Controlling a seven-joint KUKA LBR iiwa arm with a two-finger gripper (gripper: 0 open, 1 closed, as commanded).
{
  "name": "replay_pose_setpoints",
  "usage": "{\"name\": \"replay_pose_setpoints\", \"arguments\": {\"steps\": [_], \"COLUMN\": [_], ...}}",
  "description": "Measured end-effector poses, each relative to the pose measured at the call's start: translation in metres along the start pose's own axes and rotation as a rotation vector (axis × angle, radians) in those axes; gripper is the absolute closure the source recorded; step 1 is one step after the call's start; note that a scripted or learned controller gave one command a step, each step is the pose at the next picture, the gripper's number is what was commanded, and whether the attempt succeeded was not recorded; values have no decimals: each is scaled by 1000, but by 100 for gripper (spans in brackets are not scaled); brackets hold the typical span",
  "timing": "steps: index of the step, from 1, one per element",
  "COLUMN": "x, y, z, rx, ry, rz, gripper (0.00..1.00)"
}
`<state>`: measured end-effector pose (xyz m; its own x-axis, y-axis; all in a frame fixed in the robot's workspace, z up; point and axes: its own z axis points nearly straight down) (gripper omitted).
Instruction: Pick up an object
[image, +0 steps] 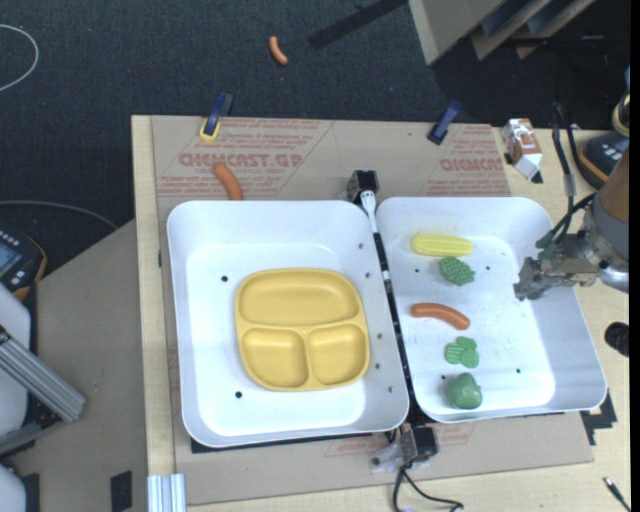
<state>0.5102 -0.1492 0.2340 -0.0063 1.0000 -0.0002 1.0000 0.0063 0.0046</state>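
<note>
Fingers: state cannot be told; gripper (528, 282) hangs over the right bin (560, 350) near its right wall. Sausage (440, 315): on that bin's floor, left of gripper and slightly nearer camera, apart; long axis left-right. Corn (441, 244), greens (456, 270): further up-left.
</note>
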Motion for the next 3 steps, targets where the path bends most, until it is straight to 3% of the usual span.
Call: {"name": "replay_pose_setpoints", "arguments": {"steps": [3], "x": [148], "y": [29], "z": [5], "rx": [2], "ry": [1], "rz": [0], "gripper": [100]}}
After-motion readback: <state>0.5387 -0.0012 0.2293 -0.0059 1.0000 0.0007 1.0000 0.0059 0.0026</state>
